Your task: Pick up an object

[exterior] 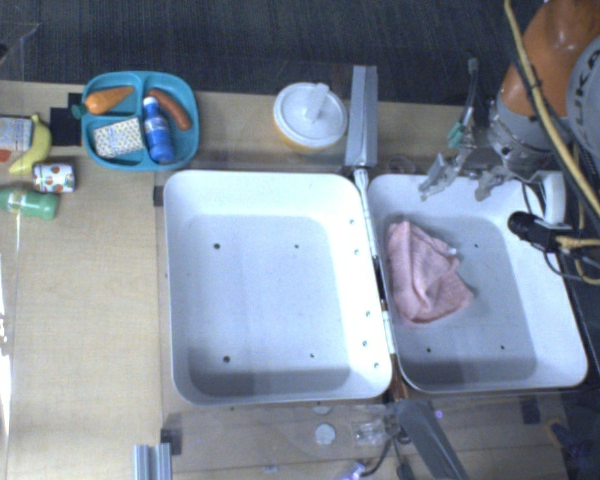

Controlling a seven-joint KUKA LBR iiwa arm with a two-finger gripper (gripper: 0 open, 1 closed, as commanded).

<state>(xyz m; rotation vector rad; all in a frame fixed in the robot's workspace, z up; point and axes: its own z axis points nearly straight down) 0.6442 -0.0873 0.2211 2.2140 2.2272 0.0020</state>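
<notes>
Starting at 9 o'clock, the left bin sat next to the right bin, and a crumpled pink cloth lay in the right one, toward its 9 o'clock side. Up at 1 o'clock from the cloth, the gripper hung over the bin's far rim, jaws spread apart, nothing between them, well clear of the cloth

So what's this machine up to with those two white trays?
A grey and orange robot arm reaches in from the right, and its gripper hangs over the far edge of the right bin. A crumpled pink cloth lies in that bin, apart from the gripper. Nothing is picked up yet.
</notes>
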